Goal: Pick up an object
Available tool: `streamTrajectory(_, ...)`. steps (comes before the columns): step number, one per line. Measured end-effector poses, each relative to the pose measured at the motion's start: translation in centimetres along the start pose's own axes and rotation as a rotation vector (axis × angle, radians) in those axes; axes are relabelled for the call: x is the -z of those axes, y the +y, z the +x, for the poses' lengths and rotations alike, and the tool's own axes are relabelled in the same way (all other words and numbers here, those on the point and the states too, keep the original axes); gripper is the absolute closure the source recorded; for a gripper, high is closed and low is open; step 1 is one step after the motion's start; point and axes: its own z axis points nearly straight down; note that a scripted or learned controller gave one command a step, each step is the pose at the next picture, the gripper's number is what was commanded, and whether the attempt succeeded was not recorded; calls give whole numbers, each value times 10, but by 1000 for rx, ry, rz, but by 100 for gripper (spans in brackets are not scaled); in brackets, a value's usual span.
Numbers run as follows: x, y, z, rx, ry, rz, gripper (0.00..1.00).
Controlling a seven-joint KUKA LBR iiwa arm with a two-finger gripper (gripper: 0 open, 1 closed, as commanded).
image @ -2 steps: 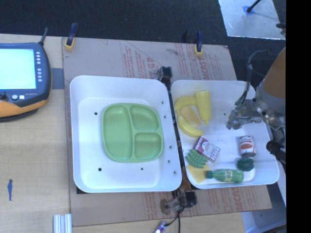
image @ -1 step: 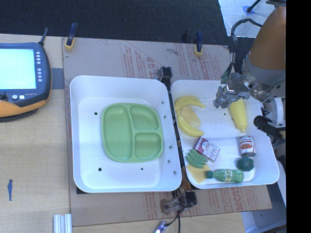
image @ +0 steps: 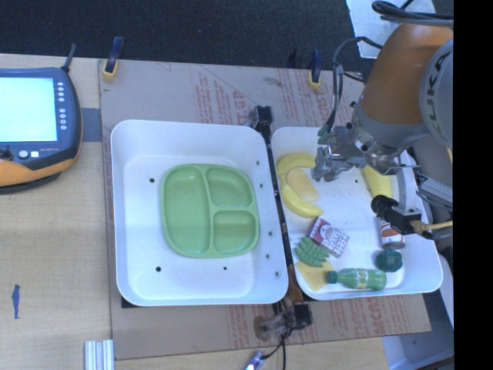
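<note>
Over on the left the white bin (image: 123, 206) holds only a green divided plastic tray (image: 209, 210); what matters is in the right bin (image: 422, 282), where a curved yellow plastic banana (image: 296, 185) lies just left of the hand (image: 330, 164), long axis running top to bottom. Whether its grip is apart or together I cannot tell.

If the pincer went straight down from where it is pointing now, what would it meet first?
Most likely the banana at the left side of the right bin: the pincer hangs just beside its upper end. Height is hard to judge from this slanted view, so it might land on bare bin floor next to the fruit instead.
</note>
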Motion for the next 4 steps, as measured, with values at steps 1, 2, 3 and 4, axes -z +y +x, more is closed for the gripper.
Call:
streamTrajectory(1, 4, 9, 40, 0, -1, -2, 100)
streamTrajectory(2, 5, 13, 90, 1, -1, -2, 100)
streamTrajectory(3, 42, 10, 56, -4, 0, -1, 100)
streamTrajectory(4, 26, 10, 93, 0, -1, 1, 100)
